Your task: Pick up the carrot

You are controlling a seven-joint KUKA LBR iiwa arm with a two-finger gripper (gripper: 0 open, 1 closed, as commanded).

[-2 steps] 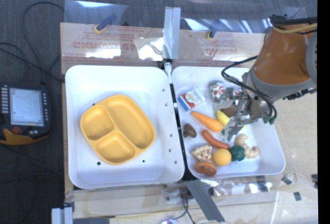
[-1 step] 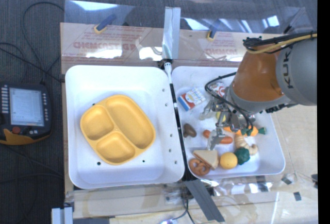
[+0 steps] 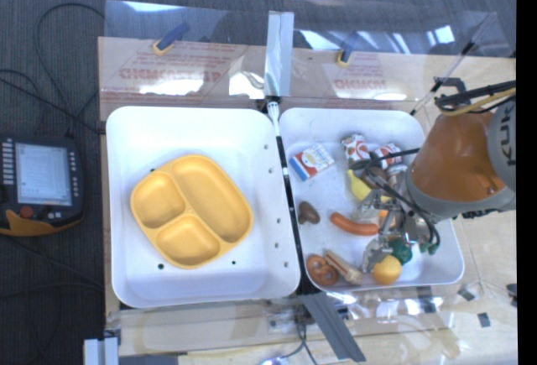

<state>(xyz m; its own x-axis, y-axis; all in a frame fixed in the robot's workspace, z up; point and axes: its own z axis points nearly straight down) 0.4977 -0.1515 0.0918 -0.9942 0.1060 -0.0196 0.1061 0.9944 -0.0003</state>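
The carrot point(image 3: 354, 225) lies flat in the right bin point(image 3: 436, 271), left of the gripper point(image 3: 388, 247). Whether anything is gripped cannot be told. The gripper should be centred over the carrot, across its length, clear of the lemon point(image 3: 386, 270).

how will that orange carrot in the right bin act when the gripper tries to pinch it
The carrot looks like a smooth, rounded, glossy toy, so it may well slip or roll away from the gripper. It looks small and probably light and stiff. It lies flat on the right bin, so it seems unlikely to tip.
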